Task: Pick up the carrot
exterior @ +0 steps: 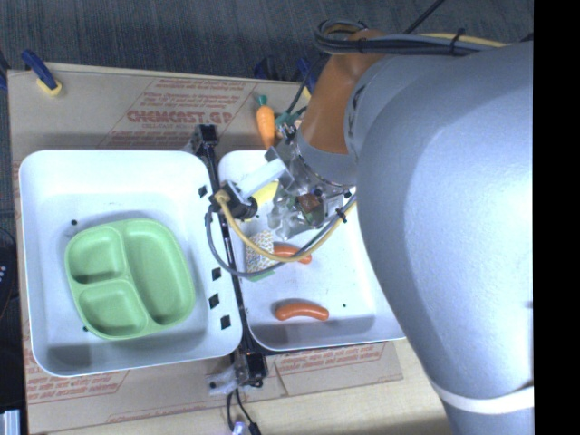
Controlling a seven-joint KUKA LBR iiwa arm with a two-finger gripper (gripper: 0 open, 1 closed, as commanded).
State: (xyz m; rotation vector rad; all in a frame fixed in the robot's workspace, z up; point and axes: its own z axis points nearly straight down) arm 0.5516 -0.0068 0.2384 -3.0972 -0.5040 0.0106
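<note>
Left bin (45, 179): shallow, white, rounded corners, lying left of the right bin and touching it along the shared edge; holds a pale green divided tray (130, 277).
Green tray: three compartments, sitting in the lower half of the left bin, slightly turned, nothing visible in its compartments.
Right bin (358, 320): shallow, white, partly covered from above and from the right by the arm (453, 234).
Contents of right bin: an orange-red sausage-shaped piece (302, 312) near the front wall; a second, similar piece (292, 252) farther back, just below the end effector; a yellow item (264, 191) beside the end effector, mostly hidden; a patterned patch (259, 243) on the floor near the left wall.
Carrot (265, 125): outside the right bin, just behind its back wall, lying on the cardboard-covered table (136, 107) beside the arm's orange band (331, 102).
Carrot look: small, bright orange body, green stub at one end, smooth, toy-like.
Carrot axis: long axis running roughly front to back relative to the right bin, green end pointing away from the bin, orange end toward its back wall.
End effector (299, 202): low over the back part of the right bin, wrapped in cables and a yellow hose; open or closed cannot be told from this angle.
Arm: grey, bulky, entering from the right over the right bin.
</note>
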